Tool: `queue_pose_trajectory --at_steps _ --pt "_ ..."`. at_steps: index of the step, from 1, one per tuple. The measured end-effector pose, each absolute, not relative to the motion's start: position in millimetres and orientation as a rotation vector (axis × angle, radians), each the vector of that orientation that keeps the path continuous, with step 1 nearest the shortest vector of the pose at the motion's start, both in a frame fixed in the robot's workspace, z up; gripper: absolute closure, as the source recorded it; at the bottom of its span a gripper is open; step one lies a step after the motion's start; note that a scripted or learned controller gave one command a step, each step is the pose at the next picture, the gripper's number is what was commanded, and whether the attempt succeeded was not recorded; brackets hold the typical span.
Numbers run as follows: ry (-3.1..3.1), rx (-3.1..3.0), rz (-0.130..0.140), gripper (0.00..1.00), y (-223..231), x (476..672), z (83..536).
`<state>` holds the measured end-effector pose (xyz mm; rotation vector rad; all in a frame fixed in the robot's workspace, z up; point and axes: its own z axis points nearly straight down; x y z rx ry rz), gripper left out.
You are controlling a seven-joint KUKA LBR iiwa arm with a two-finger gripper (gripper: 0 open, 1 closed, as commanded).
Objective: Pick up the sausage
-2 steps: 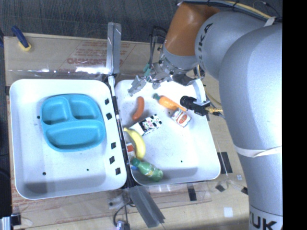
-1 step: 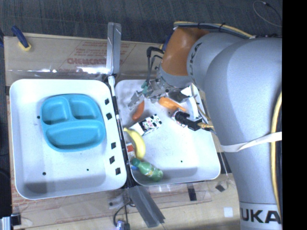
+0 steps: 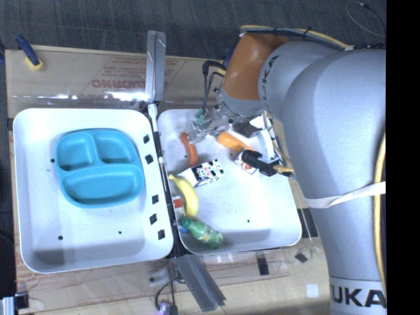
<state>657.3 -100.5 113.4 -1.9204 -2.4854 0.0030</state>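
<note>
Camera view gives you the sausage (image 3: pixel 190 149) as a short orange-red link with rounded ends and a slight bend. It lies flat on the floor of the right bin (image 3: pixel 262 209), just beyond the banana (image 3: pixel 188 195) and not touching it.

Nearer to you than the banana, a green bottle (image 3: pixel 203 235) lies on its side against the bin's near wall. Just beyond the banana, to its right, sits a small white card with dark marks (image 3: pixel 208 172). Farther off to the right is an orange piece (image 3: pixel 230 140), perhaps a carrot, though it is partly hidden. Left of the banana, across the bin wall, the left bin (image 3: pixel 39 241) holds a blue divided plate (image 3: pixel 98 166). Beyond the banana, past both bins, you see a brown board (image 3: pixel 85 77) and then dark floor (image 3: pixel 98 12).

The gripper (image 3: pixel 205 125) hangs beyond the banana, just past the sausage's far end and slightly to its right. The sausage is not in its grasp. You cannot tell from this slant whether the gripper is released or clenched. The grey arm (image 3: pixel 328 130) rises to the banana's right.
</note>
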Motion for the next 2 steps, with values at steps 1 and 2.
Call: queue_pose_trajectory --at_steps 1,2 --pt "-2.522 -1.873 0.001 1.0 -117.4 619.9 92.3" --pt "-2.522 -1.874 0.001 0.0 -117.7 619.9 92.4"
